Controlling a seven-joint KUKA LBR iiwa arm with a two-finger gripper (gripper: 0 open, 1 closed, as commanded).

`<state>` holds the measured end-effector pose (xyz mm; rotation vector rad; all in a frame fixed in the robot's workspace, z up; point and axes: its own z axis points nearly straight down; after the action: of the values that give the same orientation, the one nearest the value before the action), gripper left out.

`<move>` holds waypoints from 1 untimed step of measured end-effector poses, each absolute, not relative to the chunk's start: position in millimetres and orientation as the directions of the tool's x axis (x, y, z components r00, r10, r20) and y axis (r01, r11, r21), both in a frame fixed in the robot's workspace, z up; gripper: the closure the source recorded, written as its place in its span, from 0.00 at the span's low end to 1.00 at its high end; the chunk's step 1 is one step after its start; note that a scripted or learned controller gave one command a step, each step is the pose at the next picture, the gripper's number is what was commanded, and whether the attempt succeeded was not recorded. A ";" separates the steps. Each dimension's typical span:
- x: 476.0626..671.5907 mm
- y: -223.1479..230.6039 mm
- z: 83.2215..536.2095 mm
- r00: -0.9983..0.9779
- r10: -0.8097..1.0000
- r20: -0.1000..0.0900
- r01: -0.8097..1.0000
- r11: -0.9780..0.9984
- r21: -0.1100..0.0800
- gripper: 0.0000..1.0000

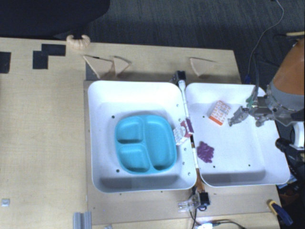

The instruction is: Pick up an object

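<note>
Small orange-and-white printed packet (219, 112) is lying in the white right bin (257, 173), upper left part, just left of my gripper (237, 119). I'm seeing the gripper's fingers spread, pinching nothing. I'm worrying they're skidding over the flat packet.

The two bins (143, 92) look like smooth white plastic with a soft shine. In the left bin the blue divided tray (144, 143) is glossy plastic. Right of this tray, the small carton (219, 112) seems printed paper. The bench (43, 142) is matt pale wood.
</note>
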<state>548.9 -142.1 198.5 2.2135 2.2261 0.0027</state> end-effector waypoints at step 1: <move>554.3 -166.7 86.7 -0.003 1.000 -0.002 1.000 0.004 0.007 0.00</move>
<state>554.3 -166.7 86.7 2.2130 2.2207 0.0059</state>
